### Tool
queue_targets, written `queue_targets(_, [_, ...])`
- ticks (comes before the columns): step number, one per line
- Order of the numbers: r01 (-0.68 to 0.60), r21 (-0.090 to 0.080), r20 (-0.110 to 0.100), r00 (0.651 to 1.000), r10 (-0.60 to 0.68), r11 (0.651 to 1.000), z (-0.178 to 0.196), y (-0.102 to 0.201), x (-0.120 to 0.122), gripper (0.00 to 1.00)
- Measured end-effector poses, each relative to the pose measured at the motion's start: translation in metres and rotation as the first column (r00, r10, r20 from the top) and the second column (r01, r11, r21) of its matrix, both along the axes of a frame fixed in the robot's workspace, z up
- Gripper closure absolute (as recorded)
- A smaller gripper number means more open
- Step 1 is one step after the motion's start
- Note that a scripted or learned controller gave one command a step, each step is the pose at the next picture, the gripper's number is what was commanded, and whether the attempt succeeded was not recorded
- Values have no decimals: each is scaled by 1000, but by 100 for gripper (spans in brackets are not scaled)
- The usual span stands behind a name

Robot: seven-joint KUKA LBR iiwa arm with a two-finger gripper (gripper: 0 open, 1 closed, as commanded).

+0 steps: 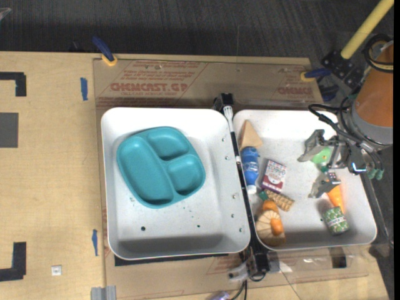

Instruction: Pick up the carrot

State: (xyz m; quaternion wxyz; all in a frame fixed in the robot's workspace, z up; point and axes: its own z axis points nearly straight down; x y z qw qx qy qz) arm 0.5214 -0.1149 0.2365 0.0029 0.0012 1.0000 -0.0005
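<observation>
Nearest, the bench (50, 230) carries both bins. At the right bin's (294, 127) three o'clock, the hand (320, 167), fingers spread apart and empty, hovers just above the carrot (337, 196), seemingly lined up to descend.

We see the arm (375, 99), grey with a broad orange band above its wrist. Black cables loop beside it. Its gripper (320, 165) is pale grey metal, with two thin angular fingers (310, 147).
</observation>
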Motion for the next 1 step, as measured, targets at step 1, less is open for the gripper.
queue_targets(1, [-15, 4, -7, 1000, 16, 1000, -53, 51, -42, 0])
